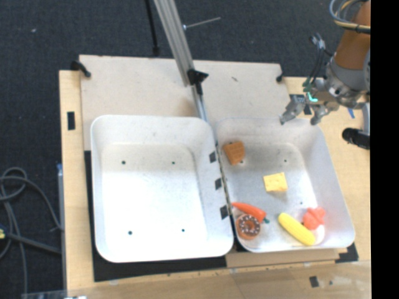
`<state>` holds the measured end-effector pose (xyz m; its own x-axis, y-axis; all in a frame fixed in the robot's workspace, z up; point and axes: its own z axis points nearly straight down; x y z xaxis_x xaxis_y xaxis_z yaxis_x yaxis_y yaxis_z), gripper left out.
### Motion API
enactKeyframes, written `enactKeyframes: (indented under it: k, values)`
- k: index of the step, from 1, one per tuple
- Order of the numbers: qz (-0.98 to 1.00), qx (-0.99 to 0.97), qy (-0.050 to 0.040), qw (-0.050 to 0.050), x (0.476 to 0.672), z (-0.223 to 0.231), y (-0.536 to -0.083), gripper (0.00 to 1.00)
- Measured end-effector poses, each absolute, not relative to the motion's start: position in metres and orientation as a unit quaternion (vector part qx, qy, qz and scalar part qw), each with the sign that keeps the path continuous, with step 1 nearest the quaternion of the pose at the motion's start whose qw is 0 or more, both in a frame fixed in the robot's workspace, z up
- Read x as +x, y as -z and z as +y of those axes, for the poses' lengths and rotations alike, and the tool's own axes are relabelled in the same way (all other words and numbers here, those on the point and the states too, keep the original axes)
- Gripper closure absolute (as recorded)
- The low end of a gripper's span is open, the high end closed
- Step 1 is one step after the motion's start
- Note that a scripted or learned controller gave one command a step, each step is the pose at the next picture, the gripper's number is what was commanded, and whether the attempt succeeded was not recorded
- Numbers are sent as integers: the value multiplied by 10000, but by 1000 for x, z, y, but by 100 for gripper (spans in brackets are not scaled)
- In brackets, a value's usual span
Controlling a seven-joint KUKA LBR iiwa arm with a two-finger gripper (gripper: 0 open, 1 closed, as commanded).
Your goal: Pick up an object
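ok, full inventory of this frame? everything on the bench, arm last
left bin: 1, white, left side of the bench
right bin: 1, white, touching the left bin's right edge
bread piece: 1, brown, right bin, upper left
yellow block: 1, yellow, right bin, centre
carrot: 1, orange with green tip, right bin, lower left
donut: 1, brown, just below the carrot
banana: 1, yellow, right bin, lower edge
red toy: 1, red-orange, beside the banana's right end
metal post: 1, silver, behind the bins
gripper: 1, grey, above the right bin's upper right corner, holding nothing
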<state>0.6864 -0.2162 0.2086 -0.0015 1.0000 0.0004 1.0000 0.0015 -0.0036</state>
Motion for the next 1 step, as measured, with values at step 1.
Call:
enactKeyframes:
  k: [1]
  values:
    - [-7090,-7052,-15,-15,687,-217,-212,0]
